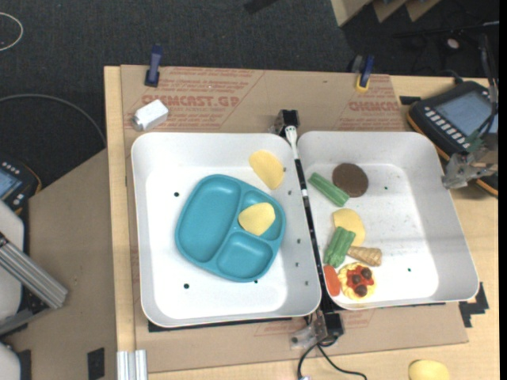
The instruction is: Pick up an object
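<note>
Clutter sits nearest in the right bin [455,252], at about 7 o'clock of its floor: a toy pizza slice [356,280] with a red piece [331,279] touching its left side, likely bunched against the dividing wall. Just beyond lie a tan cone [367,254], a green pod [339,245] and a yellow lump [349,222], touching or overlapping, which would make a clean pick awkward. Farther, toward 11 o'clock, a second green piece [326,188] lies beside a brown disc [349,179]; these lie freer and seem easier targets. In the left bin [158,291] a teal divided plate [214,228] lies flat at centre, cradling a yellow piece [257,218] in its 2 o'clock compartment, while another yellow piece [267,169] rests at the plate's 1 o'clock edge. The gripper [462,169] hovers at the right bin's 3 o'clock rim, well apart from every object; I cannot tell whether it is open or closed, and nothing appears held.
</note>
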Controlling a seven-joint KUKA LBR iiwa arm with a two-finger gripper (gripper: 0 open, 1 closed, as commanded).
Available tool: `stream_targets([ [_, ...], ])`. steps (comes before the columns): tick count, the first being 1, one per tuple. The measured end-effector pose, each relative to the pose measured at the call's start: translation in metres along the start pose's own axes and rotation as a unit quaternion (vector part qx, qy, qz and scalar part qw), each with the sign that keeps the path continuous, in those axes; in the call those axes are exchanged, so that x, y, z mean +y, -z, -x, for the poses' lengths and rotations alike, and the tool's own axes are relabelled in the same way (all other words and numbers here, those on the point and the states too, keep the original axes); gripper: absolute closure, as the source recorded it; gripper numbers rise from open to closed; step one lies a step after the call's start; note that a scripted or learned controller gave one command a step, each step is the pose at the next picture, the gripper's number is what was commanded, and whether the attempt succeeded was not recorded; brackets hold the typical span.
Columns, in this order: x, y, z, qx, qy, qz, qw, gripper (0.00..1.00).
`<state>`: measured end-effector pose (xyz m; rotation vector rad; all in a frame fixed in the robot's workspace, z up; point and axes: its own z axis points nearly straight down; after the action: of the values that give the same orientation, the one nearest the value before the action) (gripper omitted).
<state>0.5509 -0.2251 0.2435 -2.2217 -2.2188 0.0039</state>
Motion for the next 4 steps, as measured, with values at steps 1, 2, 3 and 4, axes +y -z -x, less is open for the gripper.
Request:
stream_targets([
  [1,-0.018,-0.100,-0.002,0.002,0.000,-0.004,1.0000,1.00],
  [2,-0.041,-0.159,-0.002,0.002,0.000,-0.003,1.0000,1.00],
  [3,0.007,-0.159,-0.002,-0.001,0.002,0.004,1.0000,1.00],
  [4,0.001,-0.159,-0.002,0.000,0.001,0.001,1.0000,1.00],
])
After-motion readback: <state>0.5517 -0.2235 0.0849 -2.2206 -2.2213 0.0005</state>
